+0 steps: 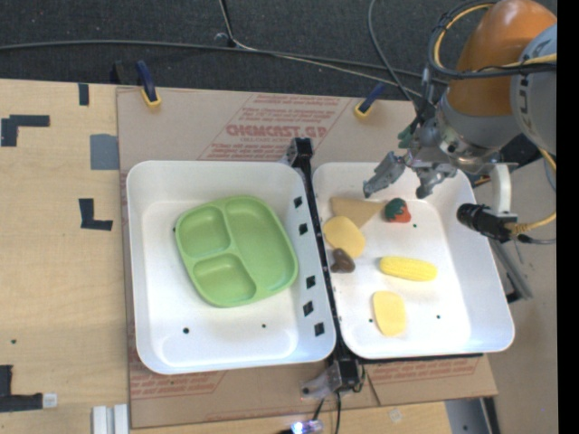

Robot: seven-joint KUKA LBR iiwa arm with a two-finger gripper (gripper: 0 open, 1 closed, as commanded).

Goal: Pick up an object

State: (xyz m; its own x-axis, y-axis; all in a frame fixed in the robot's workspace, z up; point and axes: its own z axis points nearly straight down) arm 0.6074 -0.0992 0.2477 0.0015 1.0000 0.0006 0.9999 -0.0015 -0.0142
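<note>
Camera view, seen from above at a slant, shows the two-finger gripper [404, 179] hanging spread apart, with nothing between its fingers, over the far part of the right-hand shallow white bin [470, 269]. One finger [382, 177] points down toward the bin's far left, the other [429, 182] sits just above and beside a small red toy with a green top [396, 211].

Further out in that bin lie a flat tan wedge [354, 211] touching a rounded yellow piece [345, 234], a small dark brown lump [342, 261] just below them, a yellow corn cob toy [408, 268] near the middle, and a pale yellow rounded block [390, 314] toward the near edge. The left-hand shallow white bin [145, 242] holds a light green plastic divided tray [235, 250].

As a judgement, the pick is barely begun: the gripper is poised above the objects, nearest the red toy, and descending, closing and lifting all remain.

Red print on the brown cardboard sheet [262, 125] under the bins is partly readable; it appears to include "CHEMCAST", the rest being too small to tell.
</note>
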